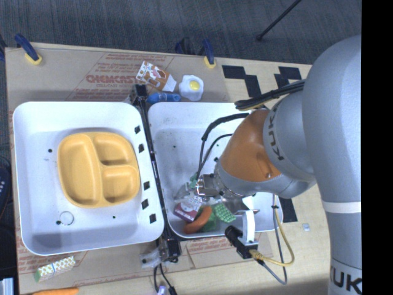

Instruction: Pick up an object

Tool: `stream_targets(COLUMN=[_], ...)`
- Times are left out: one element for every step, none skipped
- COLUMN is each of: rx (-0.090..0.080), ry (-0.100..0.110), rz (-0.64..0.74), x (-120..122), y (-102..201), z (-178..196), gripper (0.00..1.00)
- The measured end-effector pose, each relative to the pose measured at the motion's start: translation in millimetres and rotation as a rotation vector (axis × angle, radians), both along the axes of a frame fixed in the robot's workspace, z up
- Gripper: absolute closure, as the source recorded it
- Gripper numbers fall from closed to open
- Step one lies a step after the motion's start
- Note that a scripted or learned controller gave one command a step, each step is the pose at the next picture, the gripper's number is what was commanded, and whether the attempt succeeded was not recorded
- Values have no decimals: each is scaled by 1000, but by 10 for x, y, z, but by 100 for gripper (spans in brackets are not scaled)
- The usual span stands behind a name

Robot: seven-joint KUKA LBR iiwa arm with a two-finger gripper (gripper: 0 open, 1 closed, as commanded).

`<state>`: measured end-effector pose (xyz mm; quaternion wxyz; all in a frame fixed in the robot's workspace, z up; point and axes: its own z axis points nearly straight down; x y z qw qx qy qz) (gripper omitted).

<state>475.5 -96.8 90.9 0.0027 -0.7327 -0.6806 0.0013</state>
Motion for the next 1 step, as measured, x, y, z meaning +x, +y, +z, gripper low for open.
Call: stream_targets(rx=[0], ry=[0], rz=[5], x=[7], y=[0], z=[99], gripper=[100])
